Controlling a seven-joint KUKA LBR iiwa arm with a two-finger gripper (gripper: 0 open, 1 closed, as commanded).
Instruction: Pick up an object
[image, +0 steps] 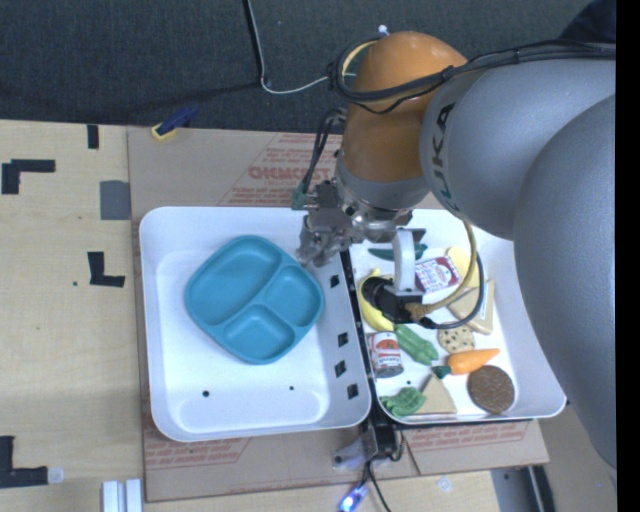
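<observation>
Gripper (322, 238) hangs over the divide between the bins, at the top right edge of the blue plate (254, 298) in the left bin (160, 330); jaw state cannot be told. Right bin (535, 385) holds the loose objects: a banana (372, 310), a carrot (470, 361), a brown cookie (491, 388), a small can (387, 353) and green pieces. Nothing is seen between the jaws.
</observation>
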